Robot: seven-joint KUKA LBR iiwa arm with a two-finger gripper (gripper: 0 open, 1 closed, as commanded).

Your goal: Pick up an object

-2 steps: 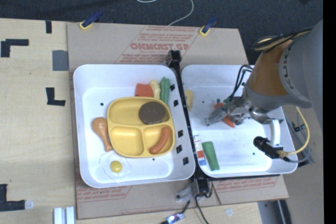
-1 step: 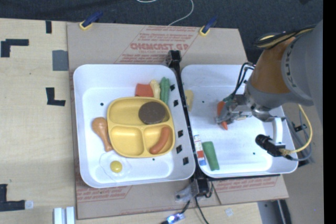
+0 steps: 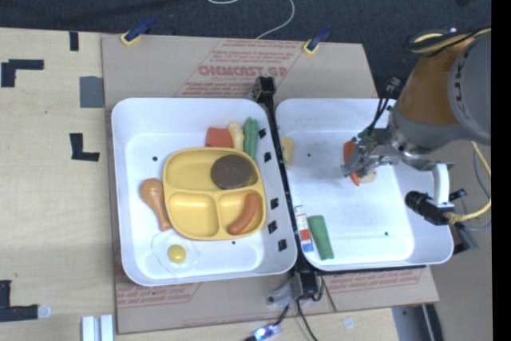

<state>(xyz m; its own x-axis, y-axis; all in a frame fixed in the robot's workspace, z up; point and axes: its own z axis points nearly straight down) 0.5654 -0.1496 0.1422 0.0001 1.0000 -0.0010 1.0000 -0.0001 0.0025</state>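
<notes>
My gripper hangs low over the middle of the right bin, reaching in from the right on the grey and orange arm. A small orange-red object shows right at its tip, partly hidden by it; whether it is gripped is unclear. A green cylinder lies near the right bin's front left corner, beside a thin white stick with red and blue marks. A pale yellow piece rests against the right bin's left wall.
The left bin holds a yellow divided plate with a brown patty and a sausage. Around the plate lie a drumstick, a red piece, green pods and a yellow-centred egg.
</notes>
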